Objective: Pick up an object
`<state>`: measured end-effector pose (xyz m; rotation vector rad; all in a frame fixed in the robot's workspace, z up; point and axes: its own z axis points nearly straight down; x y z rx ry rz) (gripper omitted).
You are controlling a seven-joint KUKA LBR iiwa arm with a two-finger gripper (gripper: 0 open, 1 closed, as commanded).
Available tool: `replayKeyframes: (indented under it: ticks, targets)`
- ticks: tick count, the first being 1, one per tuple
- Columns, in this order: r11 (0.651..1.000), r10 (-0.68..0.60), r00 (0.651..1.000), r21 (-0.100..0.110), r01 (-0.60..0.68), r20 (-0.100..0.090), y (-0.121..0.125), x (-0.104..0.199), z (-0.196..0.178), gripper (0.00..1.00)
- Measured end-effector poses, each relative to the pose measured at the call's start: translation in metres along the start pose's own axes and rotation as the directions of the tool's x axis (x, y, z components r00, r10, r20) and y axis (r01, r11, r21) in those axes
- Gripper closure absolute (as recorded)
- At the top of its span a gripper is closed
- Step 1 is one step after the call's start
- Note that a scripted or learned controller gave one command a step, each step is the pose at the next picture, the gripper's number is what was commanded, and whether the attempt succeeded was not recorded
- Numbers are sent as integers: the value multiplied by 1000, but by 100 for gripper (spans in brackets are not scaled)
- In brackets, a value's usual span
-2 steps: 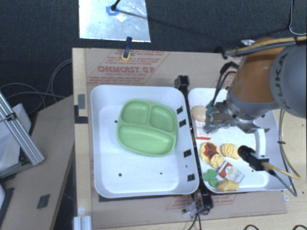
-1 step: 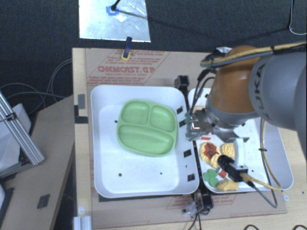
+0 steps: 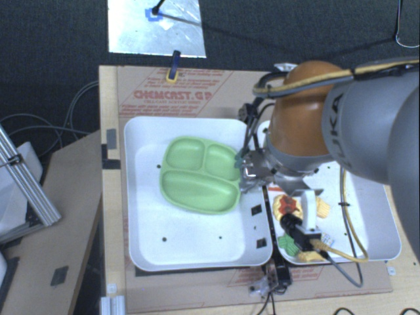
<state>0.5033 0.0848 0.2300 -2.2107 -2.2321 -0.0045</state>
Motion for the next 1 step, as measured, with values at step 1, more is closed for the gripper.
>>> replayKeyframes:
  ticks: [1]
  targets:
    - [1000,9,1000,3,-9,2,-6,-9,15,100]
